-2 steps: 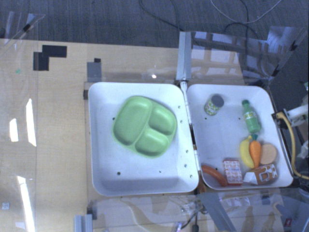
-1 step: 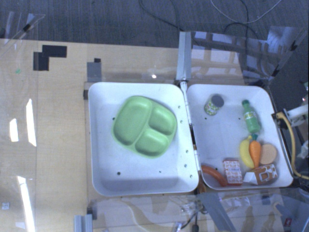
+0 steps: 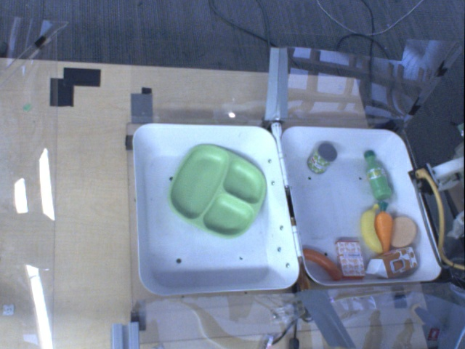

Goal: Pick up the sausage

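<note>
Camera view looks down on two white bins, and the sausage (image 3: pixel 322 262) lies in the near left corner of the right bin (image 3: pixel 341 195), slanted, tucked against the bin's wall and just beside a small red carton (image 3: pixel 349 258). It is probably a light toy, smooth and rounded, likely to slip or roll out of a shallow pinch; I would grip it across its middle, though the nearby wall leaves little room. Whether the gripper is wide or narrow I cannot tell. Counting: one sausage, one tin can (image 3: pixel 321 158), one green bottle (image 3: pixel 377 177), one banana (image 3: pixel 369 230), one carrot (image 3: pixel 383 229), one round bun-like piece (image 3: pixel 404 231), two cartons, and one green divided plate (image 3: pixel 218 189) in the left bin (image 3: pixel 156 217).
</note>
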`<state>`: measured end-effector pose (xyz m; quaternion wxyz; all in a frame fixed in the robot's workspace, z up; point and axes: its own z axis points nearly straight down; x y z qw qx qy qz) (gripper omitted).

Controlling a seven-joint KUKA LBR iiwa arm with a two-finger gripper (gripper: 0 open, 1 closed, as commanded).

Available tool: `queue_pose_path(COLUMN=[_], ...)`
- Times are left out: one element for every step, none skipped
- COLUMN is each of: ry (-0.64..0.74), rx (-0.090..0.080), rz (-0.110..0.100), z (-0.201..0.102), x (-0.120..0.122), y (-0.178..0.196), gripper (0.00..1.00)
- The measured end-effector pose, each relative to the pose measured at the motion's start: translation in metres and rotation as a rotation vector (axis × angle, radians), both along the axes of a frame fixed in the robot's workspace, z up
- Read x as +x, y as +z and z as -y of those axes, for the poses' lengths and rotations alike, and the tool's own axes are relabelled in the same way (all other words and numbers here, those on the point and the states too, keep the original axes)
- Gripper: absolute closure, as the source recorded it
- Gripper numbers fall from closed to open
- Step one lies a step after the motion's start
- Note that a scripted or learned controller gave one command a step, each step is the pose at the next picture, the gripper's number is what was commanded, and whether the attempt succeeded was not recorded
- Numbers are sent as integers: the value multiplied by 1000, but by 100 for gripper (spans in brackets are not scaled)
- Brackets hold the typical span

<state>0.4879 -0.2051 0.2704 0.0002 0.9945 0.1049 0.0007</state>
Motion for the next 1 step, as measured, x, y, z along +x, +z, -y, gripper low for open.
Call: queue_pose_path(ry=[0], rx=[0], rz=[0], z=[0], x=[0], y=[0], gripper=[0])
